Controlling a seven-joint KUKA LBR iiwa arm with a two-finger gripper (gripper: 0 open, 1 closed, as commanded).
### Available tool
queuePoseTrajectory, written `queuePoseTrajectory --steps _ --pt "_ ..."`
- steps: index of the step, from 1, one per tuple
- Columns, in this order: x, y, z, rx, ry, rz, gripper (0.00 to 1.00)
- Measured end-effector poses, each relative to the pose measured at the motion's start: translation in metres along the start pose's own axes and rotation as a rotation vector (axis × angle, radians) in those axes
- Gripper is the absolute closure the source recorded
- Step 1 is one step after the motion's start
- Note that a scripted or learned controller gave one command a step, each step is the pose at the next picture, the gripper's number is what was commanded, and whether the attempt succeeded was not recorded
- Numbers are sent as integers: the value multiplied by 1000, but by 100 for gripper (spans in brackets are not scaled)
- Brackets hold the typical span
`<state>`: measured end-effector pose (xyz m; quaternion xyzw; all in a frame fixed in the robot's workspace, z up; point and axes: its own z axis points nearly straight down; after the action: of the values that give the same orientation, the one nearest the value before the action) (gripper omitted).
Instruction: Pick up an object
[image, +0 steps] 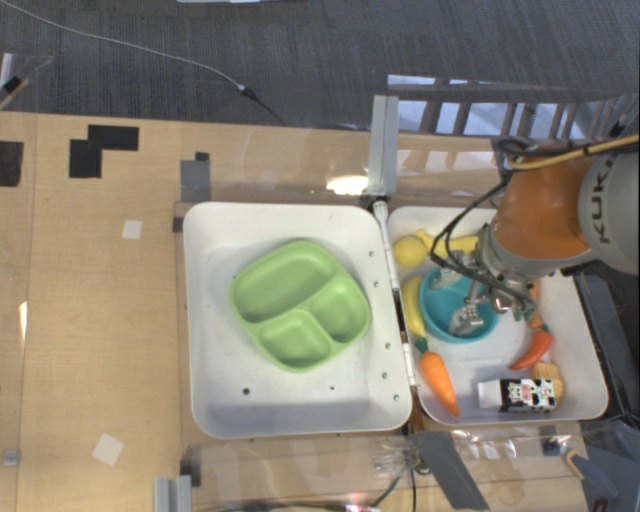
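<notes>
The gripper hangs low over the teal bowl in the right bin, its metal tip inside the bowl's rim; whether it is spread or closed cannot be told from this slanted view, and nothing can be seen held in it. The arm (orange band above the wrist) covers the bin's upper right part. A yellow toy lies at the bowl's upper left, touching a banana along the bin's left wall. A carrot lies below the bowl, a small cow-patterned carton beside it, and a red-orange chilli to the right. The left bin holds a green divided plate.
</notes>
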<state>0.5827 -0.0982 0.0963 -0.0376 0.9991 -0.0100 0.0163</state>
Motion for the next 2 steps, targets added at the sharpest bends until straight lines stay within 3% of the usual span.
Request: queuePoseTrajectory --steps 1,2 --pt "43 -2 -1 -12 3 19 0" --pt "58 -3 -2 -10 -8 13 0"
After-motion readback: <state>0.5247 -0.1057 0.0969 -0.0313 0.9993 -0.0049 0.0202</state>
